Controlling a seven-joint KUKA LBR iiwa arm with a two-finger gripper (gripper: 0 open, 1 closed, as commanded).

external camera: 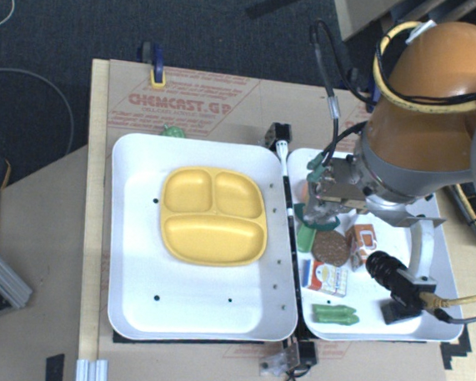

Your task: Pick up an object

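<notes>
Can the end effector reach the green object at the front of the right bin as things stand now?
Probably yes. The green object lies alone on bare bin floor near the front rim of the right bin, nothing on top of it. The end effector is farther back in that bin.

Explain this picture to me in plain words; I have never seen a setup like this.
One camera looks down at a slant on a bench with two shallow white plastic bins. The left bin holds a yellow three-compartment plate. The big grey robot arm with an orange band reaches in from the right over the right bin, which holds small items: a round brown disc, a green bumpy toy, a small red-and-white carton. Its metal gripper hangs low over them; whether it grasps anything cannot be told.
</notes>
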